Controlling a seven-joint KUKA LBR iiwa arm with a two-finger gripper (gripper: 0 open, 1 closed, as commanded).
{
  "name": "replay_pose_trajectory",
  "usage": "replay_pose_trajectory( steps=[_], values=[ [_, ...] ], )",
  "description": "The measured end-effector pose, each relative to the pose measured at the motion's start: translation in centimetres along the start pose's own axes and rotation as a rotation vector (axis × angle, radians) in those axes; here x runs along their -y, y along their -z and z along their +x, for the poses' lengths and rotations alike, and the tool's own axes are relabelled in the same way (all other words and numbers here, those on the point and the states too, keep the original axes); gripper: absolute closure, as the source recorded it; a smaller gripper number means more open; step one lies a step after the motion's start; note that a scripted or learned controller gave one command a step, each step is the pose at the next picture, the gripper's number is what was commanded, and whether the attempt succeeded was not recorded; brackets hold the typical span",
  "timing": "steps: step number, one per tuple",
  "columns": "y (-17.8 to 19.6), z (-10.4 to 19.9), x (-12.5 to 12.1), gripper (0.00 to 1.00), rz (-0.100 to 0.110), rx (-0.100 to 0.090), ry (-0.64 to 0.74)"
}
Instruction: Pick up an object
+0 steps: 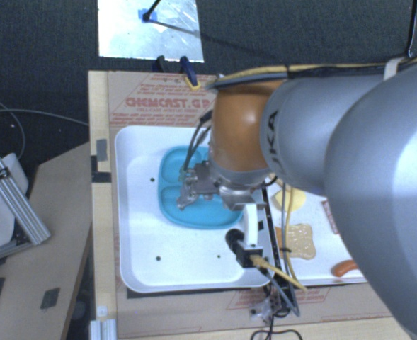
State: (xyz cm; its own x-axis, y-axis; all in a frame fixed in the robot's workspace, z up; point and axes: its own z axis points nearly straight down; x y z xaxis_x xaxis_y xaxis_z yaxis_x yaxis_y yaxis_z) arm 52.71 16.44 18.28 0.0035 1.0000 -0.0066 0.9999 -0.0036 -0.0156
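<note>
1. Nearest the camera, the grey arm (350,161) fills the right of the view, reaching in over the right bin (335,278). Its bulk covers most of that bin, so whatever lies under it cannot be told.
2. Along the near bare strip of the right bin lie a flat tan piece (300,241), a small orange-red sausage-shaped thing (344,267) by the near rim, and a pale yellow piece (293,201) half under the arm. All sit well apart from the claw.
3. Cables and a yellow hose (279,271) hang from the wrist over the divide between the bins and screen the left bin's near right corner.
4. In the left bin (141,261), the claw (188,193) hangs below the orange band (240,137), right over a shallow blue dish (194,190). The dish lies flat in the bin's middle, toward its far right, and looks the likeliest thing to pick.
5. I cannot tell how the claw is set; it is small and dark against the blue. Nothing is seen gripped.
6. I judge this the approach or grasp step, with the lift not yet done. Next, a finger must catch the dish's low rim, not its flat floor; a slip is likely.
7. Farther off, printed cardboard (158,98) lines the tabletop behind the bins, with a blue clamp (189,71) and a shiny sheet (151,20) beyond.
</note>
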Motion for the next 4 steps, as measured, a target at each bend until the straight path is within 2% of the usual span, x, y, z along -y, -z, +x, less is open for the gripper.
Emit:
replay_pose_trajectory(
  steps=[1,2,3,4],
  values=[
    [1.8,-10.5,-2.7,0.0,-0.019,-0.001,-0.006],
    [0.1,-17.4,-7.5,0.0,-0.019,-0.002,-0.002],
    [7.9,-13.1,-6.8,0.0,-0.026,-0.009,0.011],
    [8.2,-5.8,-6.0,0.0,-0.018,-0.01,0.015]
  ],
)
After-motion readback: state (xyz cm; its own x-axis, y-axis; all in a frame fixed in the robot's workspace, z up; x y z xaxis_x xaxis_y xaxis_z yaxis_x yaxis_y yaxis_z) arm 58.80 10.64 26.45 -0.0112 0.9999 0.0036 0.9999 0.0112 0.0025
